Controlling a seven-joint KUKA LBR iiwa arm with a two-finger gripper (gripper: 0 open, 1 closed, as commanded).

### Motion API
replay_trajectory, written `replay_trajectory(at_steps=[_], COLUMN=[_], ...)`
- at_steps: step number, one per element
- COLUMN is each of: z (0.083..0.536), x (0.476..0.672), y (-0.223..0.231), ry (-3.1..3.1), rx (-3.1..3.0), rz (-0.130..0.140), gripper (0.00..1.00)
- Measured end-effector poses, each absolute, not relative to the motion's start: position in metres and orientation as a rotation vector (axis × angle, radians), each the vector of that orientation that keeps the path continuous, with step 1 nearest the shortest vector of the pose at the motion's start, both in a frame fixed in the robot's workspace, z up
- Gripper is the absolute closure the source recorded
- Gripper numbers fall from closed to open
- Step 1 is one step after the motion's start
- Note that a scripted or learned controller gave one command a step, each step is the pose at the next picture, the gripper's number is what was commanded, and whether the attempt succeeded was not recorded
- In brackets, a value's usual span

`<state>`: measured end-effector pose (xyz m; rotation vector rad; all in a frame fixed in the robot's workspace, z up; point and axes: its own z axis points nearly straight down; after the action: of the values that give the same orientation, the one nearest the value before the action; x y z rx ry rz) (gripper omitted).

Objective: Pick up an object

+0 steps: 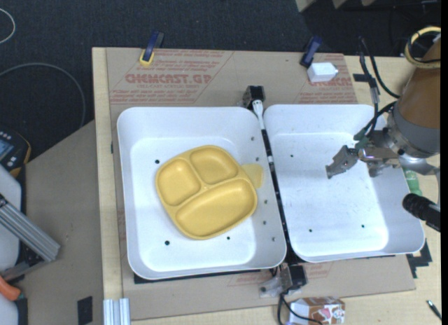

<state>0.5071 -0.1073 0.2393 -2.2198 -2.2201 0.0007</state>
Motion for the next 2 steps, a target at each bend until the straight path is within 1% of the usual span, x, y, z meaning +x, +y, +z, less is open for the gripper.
replay_trajectory(at_steps=[1, 2], z=[0.3381, 0.3428], x=[0.4799, 0.4805], y=[-0.0613, -0.0637], ry=[-2.234, -2.225], rx=[-2.219, -2.222], rz=[-0.014, -0.004], gripper=[0.00, 1.00])
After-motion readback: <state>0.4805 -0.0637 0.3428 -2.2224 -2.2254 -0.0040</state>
